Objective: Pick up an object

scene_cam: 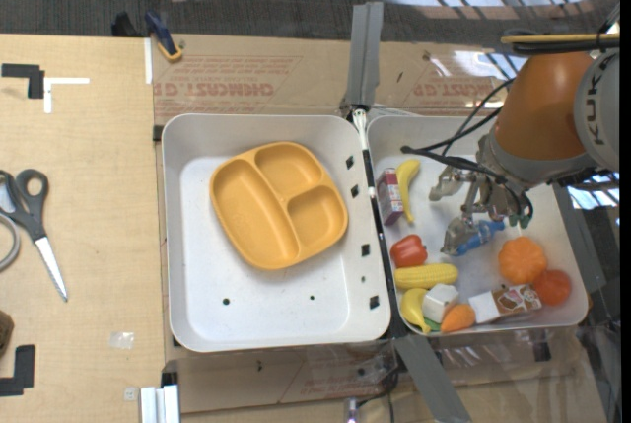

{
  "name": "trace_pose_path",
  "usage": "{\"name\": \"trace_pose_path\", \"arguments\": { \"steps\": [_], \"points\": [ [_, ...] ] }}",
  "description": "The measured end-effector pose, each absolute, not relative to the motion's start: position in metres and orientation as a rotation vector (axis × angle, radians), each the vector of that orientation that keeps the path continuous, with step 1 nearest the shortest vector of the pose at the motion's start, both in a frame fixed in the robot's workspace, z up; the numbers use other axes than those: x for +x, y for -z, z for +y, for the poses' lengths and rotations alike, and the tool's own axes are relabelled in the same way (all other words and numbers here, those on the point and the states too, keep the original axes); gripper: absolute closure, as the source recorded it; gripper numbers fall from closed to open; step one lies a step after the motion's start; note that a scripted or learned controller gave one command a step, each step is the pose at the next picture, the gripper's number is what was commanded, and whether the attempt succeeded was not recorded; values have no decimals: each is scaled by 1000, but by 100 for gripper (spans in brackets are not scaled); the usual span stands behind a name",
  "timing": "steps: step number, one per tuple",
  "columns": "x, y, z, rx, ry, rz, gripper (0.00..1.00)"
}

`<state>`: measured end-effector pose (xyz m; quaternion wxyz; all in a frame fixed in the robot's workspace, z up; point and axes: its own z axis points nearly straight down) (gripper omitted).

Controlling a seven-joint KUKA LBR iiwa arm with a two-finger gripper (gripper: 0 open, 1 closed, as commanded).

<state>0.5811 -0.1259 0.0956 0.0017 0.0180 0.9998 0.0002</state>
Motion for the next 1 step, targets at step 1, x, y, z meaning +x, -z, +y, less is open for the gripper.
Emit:
{"name": "trace_pose_path", "arguments": {
  "steps": [1],
  "points": [
    [541, -93, -138, 227, 1, 3131, 0]
  ]
}}
